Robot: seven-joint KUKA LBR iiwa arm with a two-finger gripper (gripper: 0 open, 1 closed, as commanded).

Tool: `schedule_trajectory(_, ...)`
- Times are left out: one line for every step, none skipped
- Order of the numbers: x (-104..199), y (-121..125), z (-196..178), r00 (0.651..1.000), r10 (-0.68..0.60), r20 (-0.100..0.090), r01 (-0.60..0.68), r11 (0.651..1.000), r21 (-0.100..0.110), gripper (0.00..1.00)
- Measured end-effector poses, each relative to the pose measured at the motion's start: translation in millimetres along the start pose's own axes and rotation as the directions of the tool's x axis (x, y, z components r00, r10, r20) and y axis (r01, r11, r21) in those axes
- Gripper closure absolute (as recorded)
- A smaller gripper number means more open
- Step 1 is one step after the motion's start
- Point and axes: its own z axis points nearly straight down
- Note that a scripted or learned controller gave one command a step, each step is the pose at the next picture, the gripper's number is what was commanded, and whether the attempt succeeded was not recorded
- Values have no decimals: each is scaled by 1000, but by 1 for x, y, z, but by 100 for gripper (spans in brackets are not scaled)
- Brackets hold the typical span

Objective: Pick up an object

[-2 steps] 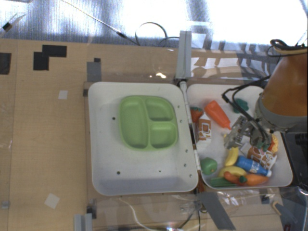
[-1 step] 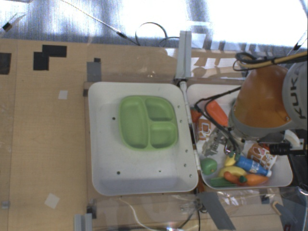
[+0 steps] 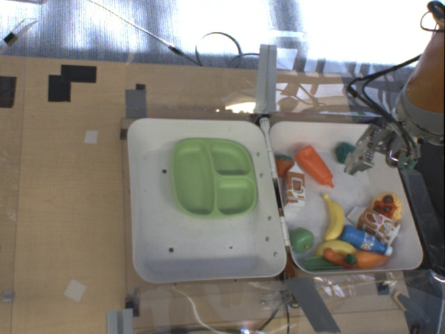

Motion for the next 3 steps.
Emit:
schedule_trajectory(2,2,3,1000,-4,-8,4,1000,0,0)
schedule_trajectory(-38,23,143,988,155,-21,-155,988,7,0)
schedule_trajectory(-4,-33,202,961,276,-5,-276,961,1,0)
